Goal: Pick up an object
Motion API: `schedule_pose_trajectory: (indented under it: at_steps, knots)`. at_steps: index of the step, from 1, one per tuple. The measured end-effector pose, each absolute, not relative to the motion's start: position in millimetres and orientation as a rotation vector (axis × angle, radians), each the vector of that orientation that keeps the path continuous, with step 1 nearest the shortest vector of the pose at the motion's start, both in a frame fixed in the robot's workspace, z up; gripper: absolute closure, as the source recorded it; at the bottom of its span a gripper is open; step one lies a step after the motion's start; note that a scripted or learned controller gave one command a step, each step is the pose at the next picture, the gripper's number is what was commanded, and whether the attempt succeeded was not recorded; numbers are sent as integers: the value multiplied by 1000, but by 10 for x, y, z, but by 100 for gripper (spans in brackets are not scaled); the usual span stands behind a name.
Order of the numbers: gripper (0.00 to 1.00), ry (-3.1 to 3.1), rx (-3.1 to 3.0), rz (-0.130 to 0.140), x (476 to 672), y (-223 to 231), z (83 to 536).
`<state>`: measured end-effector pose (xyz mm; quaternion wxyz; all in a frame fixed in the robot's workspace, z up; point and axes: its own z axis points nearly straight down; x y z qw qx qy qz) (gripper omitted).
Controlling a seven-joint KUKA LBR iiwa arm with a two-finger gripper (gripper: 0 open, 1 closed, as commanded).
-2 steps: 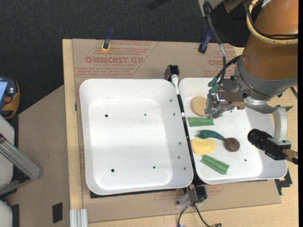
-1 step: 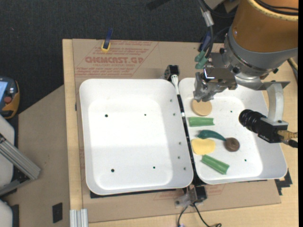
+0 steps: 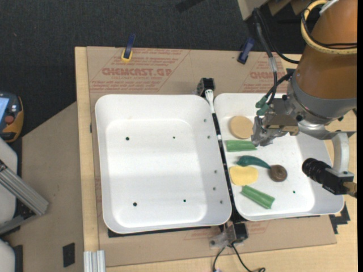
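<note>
Nearest the camera, at the bench's near edge, a black clip [image 3: 233, 233] with a trailing cable sits below the seam between the two bins. Left bin [image 3: 153, 163] shows bare white floor with a few dark dots. Right bin [image 3: 306, 205] holds the objects, grouped at its left side: a tan disc [image 3: 240, 127] farthest, a green bar [image 3: 240, 145] nearer, then a dark teal curved piece [image 3: 253, 161], a yellow piece [image 3: 243, 176], a brown round piece [image 3: 278, 173] and a second green bar [image 3: 258, 196] nearest. Gripper [image 3: 262, 139] hangs just right of the tan disc, above the first green bar's right end; its fingers blur into dark metal, so I cannot tell their spread, and whether they touch the bar is unclear. Orange wrist band [image 3: 332, 21] is cut off at the right, hiding the bin's far right corner.
</note>
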<state>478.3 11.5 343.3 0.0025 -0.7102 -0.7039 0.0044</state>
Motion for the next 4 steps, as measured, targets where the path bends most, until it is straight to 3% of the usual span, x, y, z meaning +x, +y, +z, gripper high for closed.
schedule_pose_trajectory:
  at_steps: [1,3,4]
  knots:
    - [100,-2239,-2218,-28,4801,862,4920]
    - [100,-2224,-2213,8,4786,1467,4507]
    - [100,-2228,-2218,-10,4793,1768,4959]
